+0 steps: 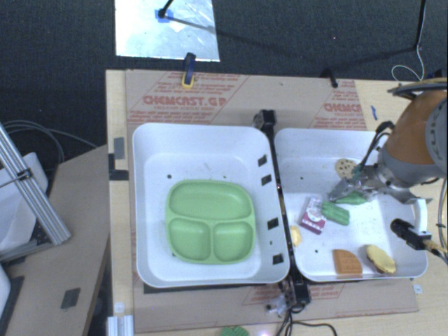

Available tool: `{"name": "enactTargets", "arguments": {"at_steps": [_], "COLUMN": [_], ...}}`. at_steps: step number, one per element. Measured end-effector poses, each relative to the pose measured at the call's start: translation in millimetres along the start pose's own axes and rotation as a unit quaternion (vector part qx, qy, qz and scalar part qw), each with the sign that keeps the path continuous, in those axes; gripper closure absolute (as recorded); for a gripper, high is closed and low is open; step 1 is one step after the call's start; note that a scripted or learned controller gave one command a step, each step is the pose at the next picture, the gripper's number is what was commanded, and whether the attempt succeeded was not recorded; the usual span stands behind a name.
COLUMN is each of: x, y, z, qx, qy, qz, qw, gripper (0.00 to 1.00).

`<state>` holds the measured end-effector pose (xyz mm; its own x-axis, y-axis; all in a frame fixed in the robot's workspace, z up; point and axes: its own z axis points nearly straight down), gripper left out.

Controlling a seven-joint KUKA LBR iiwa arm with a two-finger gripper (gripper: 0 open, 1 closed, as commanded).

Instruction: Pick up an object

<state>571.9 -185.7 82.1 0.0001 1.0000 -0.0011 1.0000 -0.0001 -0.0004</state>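
Observation:
My gripper (pixel 345 190) is low in the right bin (pixel 301 152), reaching in from the right, with the arm's orange band (pixel 413 135) behind it. A green pickle-shaped piece (pixel 355 199) lies right under the gripper tip, touching or nearly touching it. A second green piece (pixel 337 214) rests just to its left. Next to that is a pink and white packet (pixel 313 216). A round speckled cookie (pixel 344 166) lies just beyond the gripper. A brown square cracker (pixel 346 261) and a yellow oval item (pixel 381 258) sit near the front wall.
The left bin (pixel 150 152) holds a green divided tray (pixel 210 220). A small yellow item (pixel 295 236) lies against the right bin's left wall. The black divider (pixel 274 187) runs between the bins. A black cable clamp (pixel 409 232) hangs off the arm at the right.

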Motion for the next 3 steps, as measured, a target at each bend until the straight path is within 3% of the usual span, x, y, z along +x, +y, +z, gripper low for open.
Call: {"name": "enactTargets", "arguments": {"at_steps": [1,2,3], "x": [1,84,143], "y": [2,33,21], "z": [-15,-4,-109], "qx": [-0.003,-0.004,-0.006], "qy": [0.0,0.001,0.002], "qz": [-0.001,-0.006,-0.005], "qw": [1.0,1.0,1.0], "gripper": [1.0,1.0,1.0]}}
